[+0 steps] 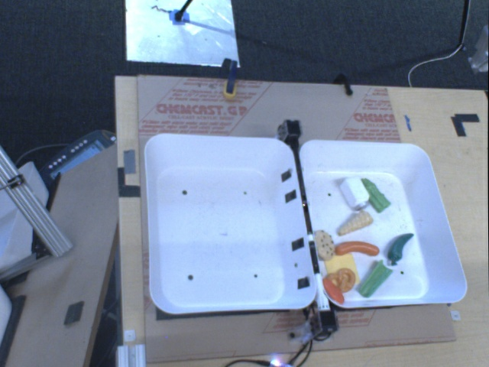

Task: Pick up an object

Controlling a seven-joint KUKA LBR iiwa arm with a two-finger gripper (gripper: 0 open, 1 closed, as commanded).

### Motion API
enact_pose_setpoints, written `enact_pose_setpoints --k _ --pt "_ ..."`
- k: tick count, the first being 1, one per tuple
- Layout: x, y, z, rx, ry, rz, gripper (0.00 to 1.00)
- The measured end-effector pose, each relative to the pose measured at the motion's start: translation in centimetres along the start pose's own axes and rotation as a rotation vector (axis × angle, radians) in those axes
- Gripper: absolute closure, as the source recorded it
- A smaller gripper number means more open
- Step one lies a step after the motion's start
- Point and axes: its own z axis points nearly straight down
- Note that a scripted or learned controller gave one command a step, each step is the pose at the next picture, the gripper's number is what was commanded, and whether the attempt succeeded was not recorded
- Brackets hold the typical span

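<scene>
— How are the edges and the open room laid out?
— Two bins are set side by side, their inner rims touching along a black hinge strip. The toys are gathered in the right bin, mostly toward its inner and near sides; bare floor is left along its far edge. The left bin is seen as smooth white plastic with rounded corners.

— What shapes and textures are noted?
— A white cylinder is touched by a ridged green piece. Near them a bumpy yellow cone, a speckled cracker, a glossy orange sausage and a dark green pepper are laid.

— Any writing?
— "CHEMCAST GP" is printed in red on the brown sheet under the bins.

— And the jaws?
— Their state cannot be told.
</scene>
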Motion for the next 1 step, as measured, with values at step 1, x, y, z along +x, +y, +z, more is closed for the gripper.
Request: enact_pose_setpoints --k 1 --pt "-0.02 -0.01 0.00 0.000 0.000 0.000 1.00"
